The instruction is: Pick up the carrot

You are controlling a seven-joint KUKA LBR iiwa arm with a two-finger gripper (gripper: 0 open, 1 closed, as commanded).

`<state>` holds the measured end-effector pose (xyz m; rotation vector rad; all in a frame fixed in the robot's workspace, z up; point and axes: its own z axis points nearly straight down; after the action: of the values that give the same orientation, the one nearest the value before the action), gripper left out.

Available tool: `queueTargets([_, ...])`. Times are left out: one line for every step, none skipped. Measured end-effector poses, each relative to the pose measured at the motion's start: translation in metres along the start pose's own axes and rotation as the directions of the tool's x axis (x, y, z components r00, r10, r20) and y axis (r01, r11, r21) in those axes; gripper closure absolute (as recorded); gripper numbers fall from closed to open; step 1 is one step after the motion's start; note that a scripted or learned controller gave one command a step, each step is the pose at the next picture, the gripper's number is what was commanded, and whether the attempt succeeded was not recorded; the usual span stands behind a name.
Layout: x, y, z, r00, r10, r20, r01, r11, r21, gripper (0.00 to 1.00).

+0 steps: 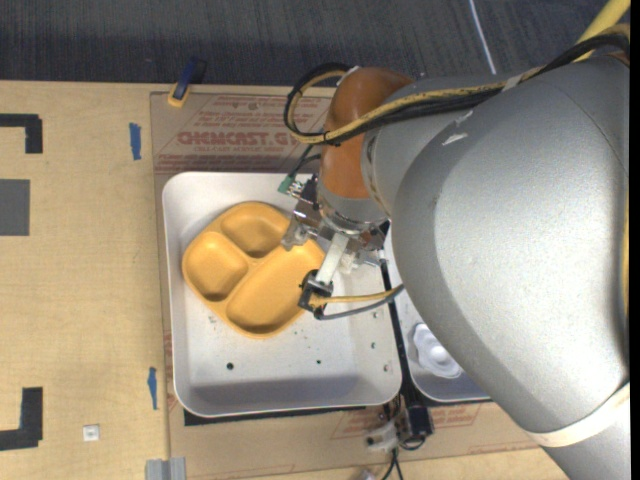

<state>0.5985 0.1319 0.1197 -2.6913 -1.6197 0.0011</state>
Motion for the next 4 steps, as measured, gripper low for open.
queueTargets([0.012,-0.001,0.014,0.991,0.133,-0.008,-0.133,0.991,0.000,0.00])
queueTargets([0.008,0.000,0.008,0.991,0.134,0.002,-0.134,0.991,-0.002,1.00])
queueTargets([-0.035,-0.057,-0.108,0.968,0.249,0.000,-0.249,0.968,0.001,1.00])
queueTargets([-0.064,-0.021,-0.150,0.922,0.386,0.000,-0.386,0.922,-0.001,1.00])
